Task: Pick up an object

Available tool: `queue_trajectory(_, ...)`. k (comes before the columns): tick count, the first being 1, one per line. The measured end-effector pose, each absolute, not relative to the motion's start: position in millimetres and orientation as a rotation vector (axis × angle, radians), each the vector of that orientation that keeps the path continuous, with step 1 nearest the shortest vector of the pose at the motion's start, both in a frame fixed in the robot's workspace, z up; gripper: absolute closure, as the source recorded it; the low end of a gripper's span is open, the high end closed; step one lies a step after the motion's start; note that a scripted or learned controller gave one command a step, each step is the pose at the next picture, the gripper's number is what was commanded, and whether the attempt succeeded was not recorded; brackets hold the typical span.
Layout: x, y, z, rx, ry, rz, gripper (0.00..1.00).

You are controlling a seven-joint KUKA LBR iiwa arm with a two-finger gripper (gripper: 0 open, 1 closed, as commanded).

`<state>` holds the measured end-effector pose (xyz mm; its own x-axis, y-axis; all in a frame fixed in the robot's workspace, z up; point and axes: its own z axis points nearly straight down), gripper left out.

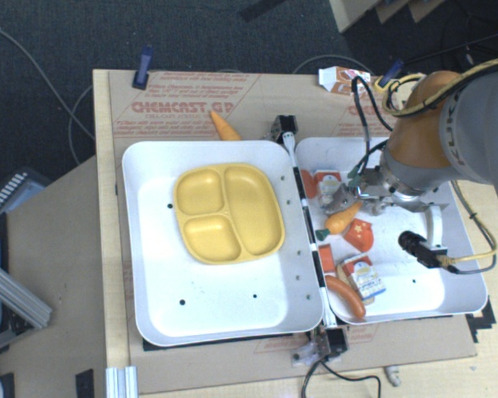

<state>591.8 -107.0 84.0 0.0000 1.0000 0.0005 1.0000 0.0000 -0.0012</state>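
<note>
- Nearest you, at the near edge of the right bin (pixel 469 301), lie a sausage (pixel 347 295) and, touching it on the right, a small packet (pixel 367 282).
- Working from the left: the left bin (pixel 149 247) holds a yellow tray (pixel 229 212) with three compartments, set toward its far side.
- On the bench beyond that bin you have a loose orange piece (pixel 225 126).
- Across the divider, the right bin's left half carries the clutter: a carrot (pixel 342 219) mid-bin, a red piece (pixel 358 236) just near of it, and a red-and-white item (pixel 324 178) farther back.
- Gripper (pixel 346 196) sits low over that far-left clutter, right above the carrot; the arm (pixel 448 131) comes in from the right.
- You cannot tell from this view how wide the fingers stand, nor whether anything sits between them.
- My read: you are at the reach-and-grasp step, with the carrot the likely pick and nothing lifted yet.
- Next you need a firm close on the carrot, then a straight lift clear of its neighbours.
</note>
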Motion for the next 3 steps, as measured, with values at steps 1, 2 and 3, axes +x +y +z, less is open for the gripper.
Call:
queue_trajectory(1,535.2,-92.6,84.2,-2.221,-2.219,0.001,0.00)
queue_trajectory(2,535.7,-92.4,94.2,-2.224,-2.219,-0.001,1.00)
queue_trajectory(3,578.2,-13.5,185.2,-2.220,-2.224,-0.003,1.00)
